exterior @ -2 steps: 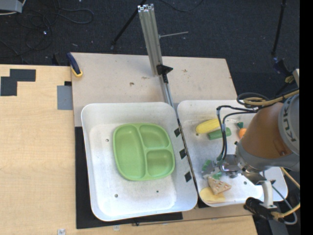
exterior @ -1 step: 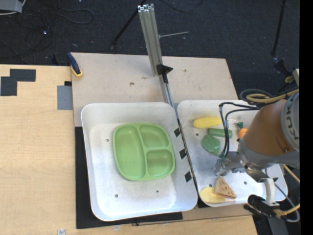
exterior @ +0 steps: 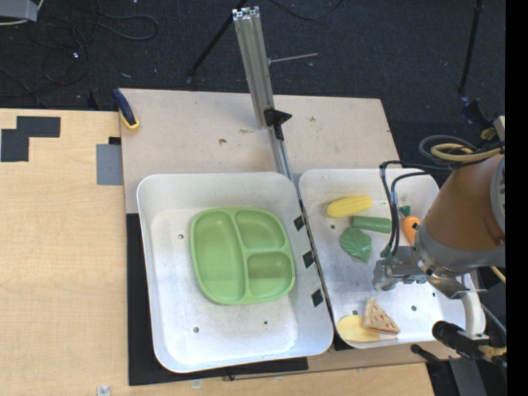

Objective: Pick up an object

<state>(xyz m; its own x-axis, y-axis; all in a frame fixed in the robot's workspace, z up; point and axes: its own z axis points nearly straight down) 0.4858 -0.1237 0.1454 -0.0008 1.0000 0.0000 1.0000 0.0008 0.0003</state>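
Targets all lie loose in right bin [exterior: 318, 221]: corn [exterior: 349, 206], green leaf [exterior: 356, 243], pizza slice [exterior: 380, 317] near front rim. Nothing lifted yet. Tool [exterior: 389, 275] sits low over bare floor between leaf and slice; grip state cannot tell, probably holding nothing. Open room mid-bin; rims close.

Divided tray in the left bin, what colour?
Light green tray, plain, seen in the camera view.

A robot lab

A robot arm [exterior: 466, 213] works over two white bins [exterior: 165, 221] on a surface, with cables [exterior: 107, 19] on the dark floor.
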